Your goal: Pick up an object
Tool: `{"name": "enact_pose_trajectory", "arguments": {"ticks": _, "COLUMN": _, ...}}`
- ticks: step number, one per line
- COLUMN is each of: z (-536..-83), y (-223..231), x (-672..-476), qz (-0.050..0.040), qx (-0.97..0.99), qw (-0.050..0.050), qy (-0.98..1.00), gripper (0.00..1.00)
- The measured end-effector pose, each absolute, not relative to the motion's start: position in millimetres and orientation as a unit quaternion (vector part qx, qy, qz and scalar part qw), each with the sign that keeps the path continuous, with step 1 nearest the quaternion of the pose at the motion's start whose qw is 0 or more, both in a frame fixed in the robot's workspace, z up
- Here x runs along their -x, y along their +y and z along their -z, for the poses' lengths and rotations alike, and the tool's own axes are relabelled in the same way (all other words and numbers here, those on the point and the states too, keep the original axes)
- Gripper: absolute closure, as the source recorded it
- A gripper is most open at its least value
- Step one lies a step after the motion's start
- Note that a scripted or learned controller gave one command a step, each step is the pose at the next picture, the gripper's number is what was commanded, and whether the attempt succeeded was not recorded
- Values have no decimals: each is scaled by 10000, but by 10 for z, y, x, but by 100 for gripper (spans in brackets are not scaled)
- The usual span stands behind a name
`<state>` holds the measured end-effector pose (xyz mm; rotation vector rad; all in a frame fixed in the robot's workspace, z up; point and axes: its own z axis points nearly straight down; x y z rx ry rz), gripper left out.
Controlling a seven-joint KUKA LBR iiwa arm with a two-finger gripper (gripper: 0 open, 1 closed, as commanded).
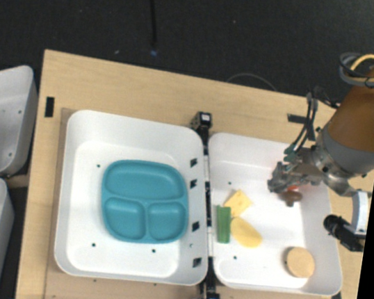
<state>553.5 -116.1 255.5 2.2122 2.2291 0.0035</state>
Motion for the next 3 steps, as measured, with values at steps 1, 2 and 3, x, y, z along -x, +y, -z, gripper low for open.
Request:
{"name": "enact_pose_trajectory", "arguments": {"ticks": 1, "z": -2470, "y": -573, "x": -5612, "qz": -1, "qx": -7048, "qw": 0, "qy": 7094, "gripper": 100}}
{"name": "enact_pose_trajectory", "arguments": {"ticks": 2, "z": -2366, "y": -82, "x": -5677, "qz": 7, "qx": -7051, "qw": -8, "qy": 7091, "gripper": 100}}
{"name": "enact_pose_trajectory", "arguments": {"ticks": 3, "z": -2454, "y": 449, "x": -5879, "qz": -15, "qx": -7043, "qw": 3, "qy": 7099, "gripper": 100}}
